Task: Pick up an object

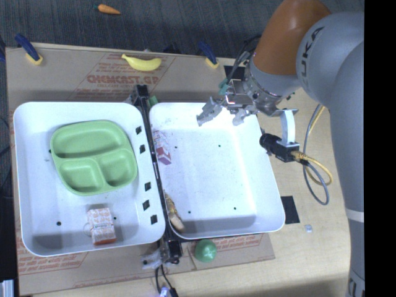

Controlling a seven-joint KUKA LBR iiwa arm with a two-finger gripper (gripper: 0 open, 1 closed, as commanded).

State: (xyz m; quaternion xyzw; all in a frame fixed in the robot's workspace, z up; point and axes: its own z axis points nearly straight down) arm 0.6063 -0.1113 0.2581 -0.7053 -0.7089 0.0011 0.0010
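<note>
1. Over the right bin (272, 218), upper edge: hand (219, 111) hovering, metal fingers (207, 112) splayed apart toward the view's left, gripping nothing.
2. Nearest candidate: small red-and-white packet (162, 147), propped against the right bin's left wall, left of and below the hand, clearly apart from it. Long axis roughly along that wall.
3. Farther off, left bin (25, 184): green divided tray (94, 156) and a wrapped snack pack (101, 224).
4. Judged: reach calls for travel leftward and down, fingers set across the packet's narrow width.
</note>
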